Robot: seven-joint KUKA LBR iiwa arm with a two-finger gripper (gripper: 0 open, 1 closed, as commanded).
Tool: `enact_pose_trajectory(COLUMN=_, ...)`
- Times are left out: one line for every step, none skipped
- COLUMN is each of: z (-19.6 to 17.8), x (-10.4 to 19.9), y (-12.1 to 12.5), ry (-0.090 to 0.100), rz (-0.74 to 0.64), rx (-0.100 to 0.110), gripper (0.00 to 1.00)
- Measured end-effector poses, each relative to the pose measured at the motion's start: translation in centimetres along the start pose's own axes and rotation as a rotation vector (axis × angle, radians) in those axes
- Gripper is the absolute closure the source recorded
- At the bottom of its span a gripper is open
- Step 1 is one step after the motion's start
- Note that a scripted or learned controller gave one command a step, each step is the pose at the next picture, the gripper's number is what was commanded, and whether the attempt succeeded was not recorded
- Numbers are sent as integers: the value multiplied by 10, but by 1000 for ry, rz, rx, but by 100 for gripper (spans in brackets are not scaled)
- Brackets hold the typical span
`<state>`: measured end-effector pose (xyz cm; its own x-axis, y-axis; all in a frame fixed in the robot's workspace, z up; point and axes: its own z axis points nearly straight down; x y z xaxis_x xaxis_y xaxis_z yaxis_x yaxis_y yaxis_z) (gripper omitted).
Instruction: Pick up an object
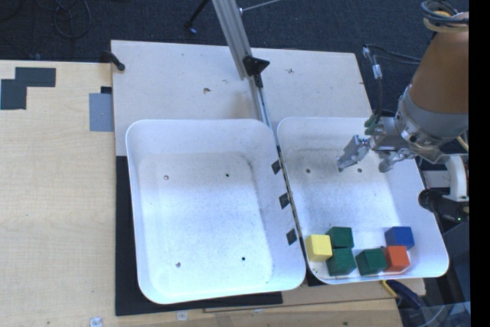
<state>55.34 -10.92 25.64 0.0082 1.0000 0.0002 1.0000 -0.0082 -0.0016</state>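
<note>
Over the right-hand shallow white plastic bin (429,256), my two-finger metal gripper (367,157) hangs above bare floor, nothing between its fingers.
How far apart those jaws stand, I cannot tell from up here. Along the bin's near edge sits the cluster: a small yellow cube (319,246) touching one dark green cube (341,237), a second green cube (341,262) beside a third (370,262), then an orange cube (396,257) under a blue cube (400,237). All lie well apart from me.
</note>
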Motion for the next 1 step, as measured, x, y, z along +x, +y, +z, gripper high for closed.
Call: enact_pose_trajectory(z=81, x=-34, y=-13, ry=1, rz=-6, rx=10, gripper=0)
